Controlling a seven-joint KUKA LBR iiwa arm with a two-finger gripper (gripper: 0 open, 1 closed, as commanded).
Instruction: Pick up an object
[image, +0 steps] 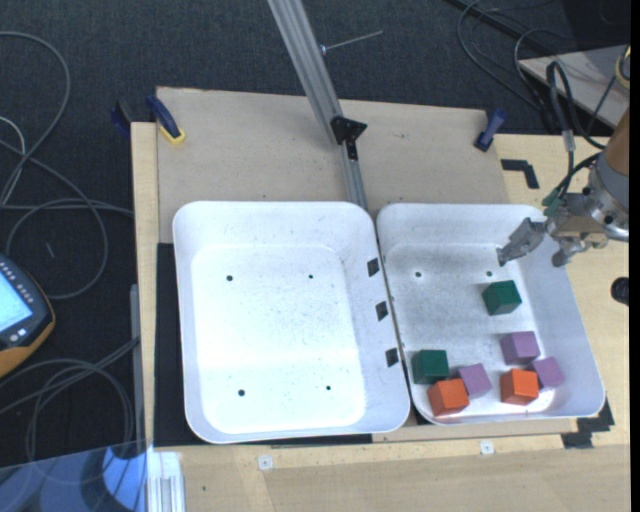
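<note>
Arm (612, 170) cut off at right edge; pincer (541, 245) blurred. Handheld screen (18, 315) cropped at left edge. Right bin (590, 340) far rim partly hidden behind pincer.

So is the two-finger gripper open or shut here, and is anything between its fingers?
Open. The two-finger gripper has its fingers spread apart above the right white bin, with nothing between them; the nearest green cube sits apart below.

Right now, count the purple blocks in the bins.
3, all in the right bin, near its front right corner: one purple block behind the orange ones, one between the two orange blocks, one furthest right. None appears hidden.
</note>
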